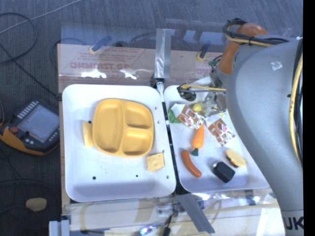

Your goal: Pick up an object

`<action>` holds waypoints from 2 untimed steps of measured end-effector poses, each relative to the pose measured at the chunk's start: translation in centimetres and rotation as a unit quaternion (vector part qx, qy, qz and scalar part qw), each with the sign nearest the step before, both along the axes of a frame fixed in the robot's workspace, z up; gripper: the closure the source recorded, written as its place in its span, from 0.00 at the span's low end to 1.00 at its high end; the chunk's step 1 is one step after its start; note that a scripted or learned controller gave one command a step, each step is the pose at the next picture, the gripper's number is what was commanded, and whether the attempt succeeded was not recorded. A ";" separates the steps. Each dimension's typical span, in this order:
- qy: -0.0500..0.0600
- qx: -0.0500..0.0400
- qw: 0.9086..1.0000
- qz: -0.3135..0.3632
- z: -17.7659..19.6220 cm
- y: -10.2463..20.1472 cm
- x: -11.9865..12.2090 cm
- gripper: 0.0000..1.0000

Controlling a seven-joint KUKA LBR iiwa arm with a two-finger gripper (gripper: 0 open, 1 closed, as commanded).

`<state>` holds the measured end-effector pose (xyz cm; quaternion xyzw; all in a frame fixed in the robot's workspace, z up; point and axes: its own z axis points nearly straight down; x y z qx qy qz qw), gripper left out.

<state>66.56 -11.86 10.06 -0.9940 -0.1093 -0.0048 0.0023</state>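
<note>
We are working over the right bin (256,181), where the end effector (210,102) is hovering near a small yellow-green piece (197,107) at the far end; we cannot tell its opening. We are advising a straight descent, avoiding the carrot (198,136) and snack packets (189,117).

The arm (275,132) bears "UK" at its base; the cardboard's (108,63) red print is illegible.

You get bright, even overhead light here. Glare whitens both white bins (69,132) and flares on the clear plastic sheet (123,74) behind them. Shadows stay soft; the grey arm (268,107) looks slightly blurred.
</note>
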 end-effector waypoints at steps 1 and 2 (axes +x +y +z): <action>-0.004 -0.008 1.000 -0.008 -0.2 1.1 -1.1 1.00; 0.003 -0.001 1.000 -0.001 -0.1 -0.5 -0.7 1.00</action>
